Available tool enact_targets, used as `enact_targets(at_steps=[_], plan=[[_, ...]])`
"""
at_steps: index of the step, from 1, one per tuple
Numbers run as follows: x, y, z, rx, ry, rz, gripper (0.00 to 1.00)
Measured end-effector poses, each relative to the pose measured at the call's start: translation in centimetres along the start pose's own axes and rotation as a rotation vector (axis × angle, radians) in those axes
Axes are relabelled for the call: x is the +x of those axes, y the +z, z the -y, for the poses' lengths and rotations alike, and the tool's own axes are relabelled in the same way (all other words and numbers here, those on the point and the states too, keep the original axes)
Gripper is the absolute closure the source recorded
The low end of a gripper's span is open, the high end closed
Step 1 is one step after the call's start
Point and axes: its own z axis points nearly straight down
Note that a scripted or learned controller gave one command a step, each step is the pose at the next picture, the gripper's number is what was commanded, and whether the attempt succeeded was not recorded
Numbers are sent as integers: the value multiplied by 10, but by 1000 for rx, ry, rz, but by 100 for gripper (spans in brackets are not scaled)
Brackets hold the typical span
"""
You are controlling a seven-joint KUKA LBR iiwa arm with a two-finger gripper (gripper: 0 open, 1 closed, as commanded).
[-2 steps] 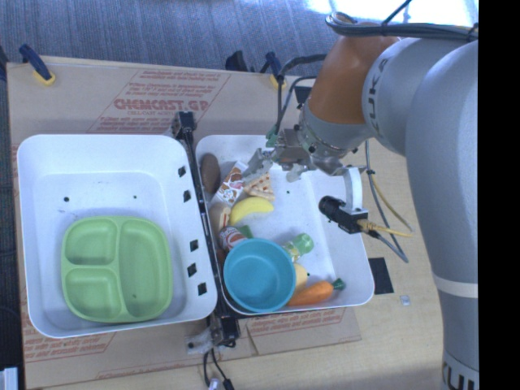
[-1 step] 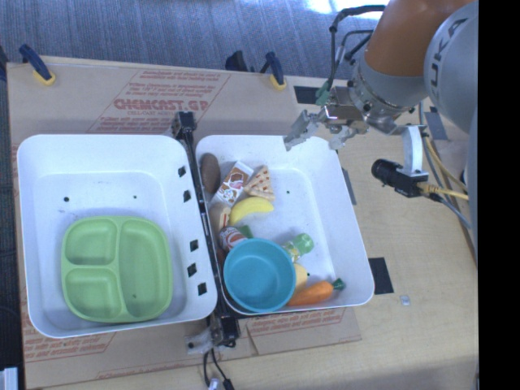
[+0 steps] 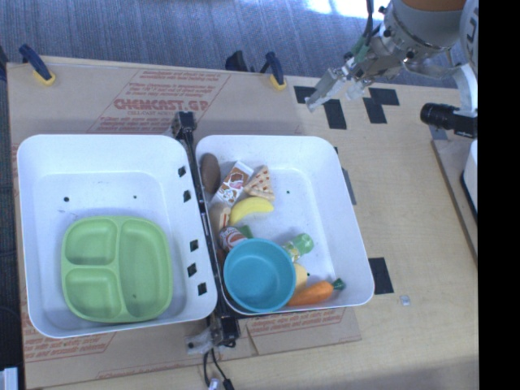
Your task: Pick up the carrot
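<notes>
In the camera view, the carrot [image 3: 313, 293] is seen at the lower right of the frame, in the right bin [image 3: 348, 210], touching the blue bowl [image 3: 258, 275]. It is judged light, rigid and smooth (likely plastic), best taken mid-body. The gripper [image 3: 331, 88], upper right, is spread open, holding nothing.

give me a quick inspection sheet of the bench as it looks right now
surface: cardboard-covered bench bearing two white bins side by side
job's things: carrot lying in the right bin, near corner, against the blue bowl
clutter: banana, toy food packets, small green item in right bin; green divided plate in left bin
grippers: gripper raised beyond the right bin, holding nothing
cables: black cable at the near edge
surroundings: blue clamps on far edge, black tape marks
</notes>
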Motion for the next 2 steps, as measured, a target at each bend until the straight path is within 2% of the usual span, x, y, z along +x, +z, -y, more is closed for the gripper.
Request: enact_targets(at_steps=[1, 2], plan=[[1, -10, -1, 4, -9, 1, 100], [68, 77, -38, 13, 48, -9, 100]])
